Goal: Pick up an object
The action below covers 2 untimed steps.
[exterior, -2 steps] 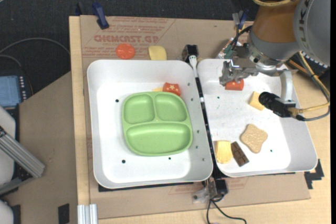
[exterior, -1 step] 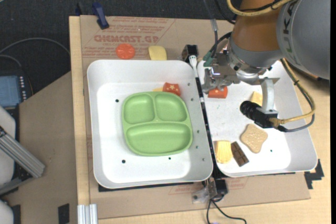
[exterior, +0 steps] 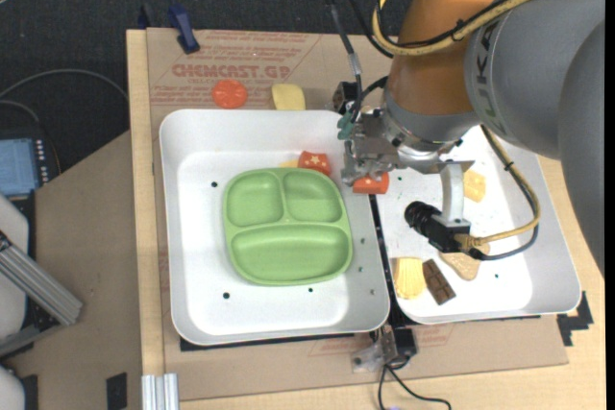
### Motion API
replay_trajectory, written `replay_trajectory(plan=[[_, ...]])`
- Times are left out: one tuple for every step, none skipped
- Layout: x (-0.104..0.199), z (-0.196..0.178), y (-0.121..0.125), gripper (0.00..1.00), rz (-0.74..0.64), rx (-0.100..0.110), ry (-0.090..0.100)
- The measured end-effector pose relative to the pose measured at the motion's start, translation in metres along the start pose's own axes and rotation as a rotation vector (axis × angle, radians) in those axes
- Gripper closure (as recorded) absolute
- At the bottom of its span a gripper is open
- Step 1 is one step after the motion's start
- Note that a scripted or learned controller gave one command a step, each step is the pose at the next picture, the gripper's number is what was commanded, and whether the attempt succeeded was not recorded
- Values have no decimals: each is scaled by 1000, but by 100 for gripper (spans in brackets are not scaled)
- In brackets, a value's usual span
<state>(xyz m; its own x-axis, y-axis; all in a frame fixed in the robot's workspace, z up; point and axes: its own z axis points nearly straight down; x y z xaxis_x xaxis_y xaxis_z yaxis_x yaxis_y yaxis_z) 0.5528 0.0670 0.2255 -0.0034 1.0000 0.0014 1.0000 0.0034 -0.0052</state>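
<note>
Tool over the seam between bins, fingers pinched on a red piece. Second red piece in left bin, at 1 o'clock of green tray.

Small red-orange object sits under gripper, at inner edge between two bins, just right of green divided plate; whether fingers grip it cannot be told. Second red piece with yellow star mark lies in left bin, touching plate's upper rim.
</note>
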Motion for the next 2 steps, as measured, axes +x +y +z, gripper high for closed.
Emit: replay_trajectory(plan=[[-71,2,-9,100,9,-1,-1],[-214,56,42,100,15,-7,-10]])
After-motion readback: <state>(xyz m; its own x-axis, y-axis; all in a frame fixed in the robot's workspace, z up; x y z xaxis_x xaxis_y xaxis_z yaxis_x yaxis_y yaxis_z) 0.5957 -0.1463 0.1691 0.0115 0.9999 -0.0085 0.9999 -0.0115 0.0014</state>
